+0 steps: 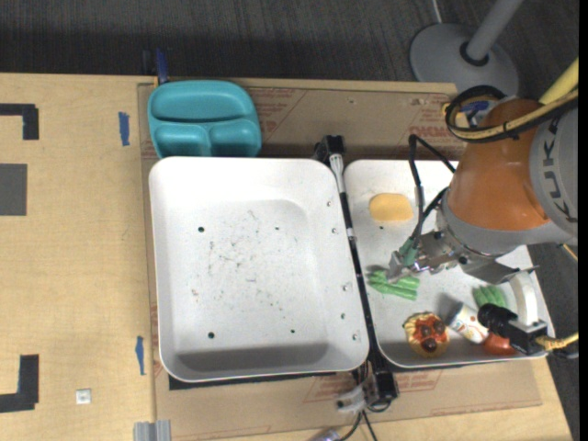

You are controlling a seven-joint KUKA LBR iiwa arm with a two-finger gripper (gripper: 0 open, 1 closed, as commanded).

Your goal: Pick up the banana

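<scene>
A rounded yellow-orange object lies in the back left part of the right bin; from here I cannot tell whether it is the banana. My gripper hangs low over the middle of the right bin, a short way in front of that yellow object and apart from it. Directly beneath the gripper tip lies a green ridged object. The orange band and grey wrist hide the bin's back right part.
Along the right bin's front lie a red-and-yellow patterned object, a white-and-orange piece and a second green piece. The left bin sits alongside. A teal divided tray stands behind it.
</scene>
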